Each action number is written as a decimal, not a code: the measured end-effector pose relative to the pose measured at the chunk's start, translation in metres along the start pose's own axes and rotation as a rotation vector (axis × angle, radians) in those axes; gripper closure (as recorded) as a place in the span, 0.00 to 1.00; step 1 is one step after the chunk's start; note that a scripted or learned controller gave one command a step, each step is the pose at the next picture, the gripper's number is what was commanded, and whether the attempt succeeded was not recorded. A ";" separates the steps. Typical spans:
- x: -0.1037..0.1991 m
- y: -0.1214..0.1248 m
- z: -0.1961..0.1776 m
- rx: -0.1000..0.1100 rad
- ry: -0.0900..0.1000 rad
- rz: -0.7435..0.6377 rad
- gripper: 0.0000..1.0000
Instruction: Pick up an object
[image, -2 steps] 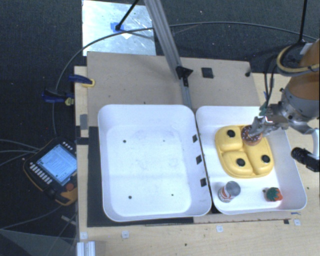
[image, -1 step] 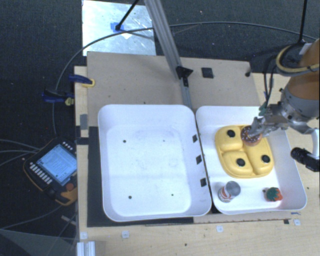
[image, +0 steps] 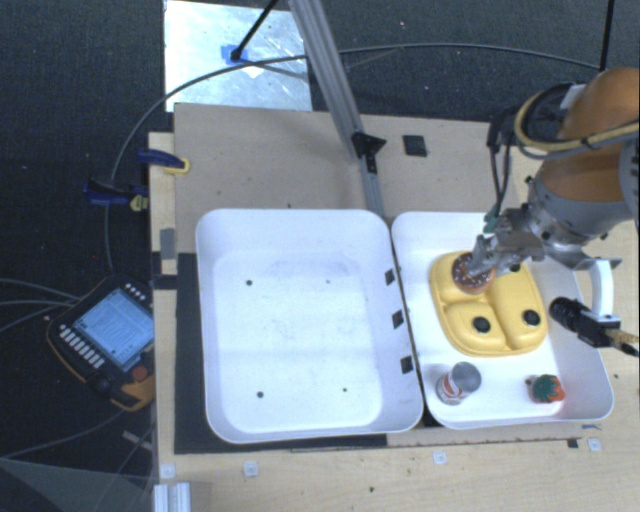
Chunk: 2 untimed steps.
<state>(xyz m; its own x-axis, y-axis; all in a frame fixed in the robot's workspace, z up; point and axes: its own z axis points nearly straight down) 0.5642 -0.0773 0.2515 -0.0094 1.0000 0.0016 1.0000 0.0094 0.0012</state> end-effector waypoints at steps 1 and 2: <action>0.054 -0.010 -0.006 0.000 0.001 -0.002 1.00; 0.112 -0.024 0.008 0.000 0.001 -0.001 1.00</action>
<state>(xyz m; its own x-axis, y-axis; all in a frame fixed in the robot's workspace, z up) 0.5393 0.0349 0.2436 -0.0105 0.9999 0.0025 0.9999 0.0105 0.0007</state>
